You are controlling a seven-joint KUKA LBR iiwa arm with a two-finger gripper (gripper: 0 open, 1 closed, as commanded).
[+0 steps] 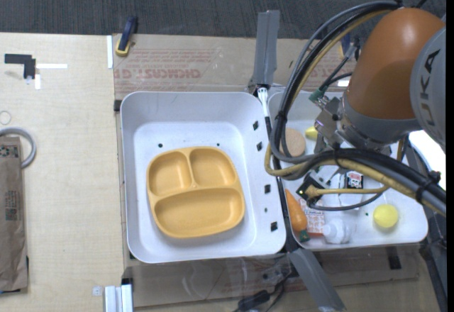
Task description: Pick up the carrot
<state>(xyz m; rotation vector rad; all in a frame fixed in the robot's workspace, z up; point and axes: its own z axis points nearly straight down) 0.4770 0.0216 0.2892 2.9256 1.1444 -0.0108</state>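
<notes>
On the far left of the desk (64,162) we see a brown paper bag (13,211) with small print on it that we cannot read. Farther off, the brown cardboard (191,66) behind the bins carries red lettering, turned away from us and too faint to make out, and a small blue and yellow tool (127,35) lies at its far left corner.

The left bin (135,183) holds a yellow divided plate (196,191) with three compartments, lying flat near the bin's middle.

The carrot (296,215) lies in the right bin (411,232), at its near left corner, just beside the wall that the two bins share. We see it as a short orange spindle, thicker at its far end and tapering towards us, with a dark green tip at the near end. Just to its right lies a white packet (328,224) with red print, too small for us to read, and a small red and white labelled item (354,180) sits beyond it. A tan round object (294,140) rests by the bin's far left side, and a yellow ball (386,216) lies near the right end.

The arm (397,69) hangs over the right bin, its orange band large in view, with letters reading "UKA" on the grey casing at the right edge. Black cables (333,162) loop below it and cover the pincer, so we cannot tell whether it is apart or together.
</notes>
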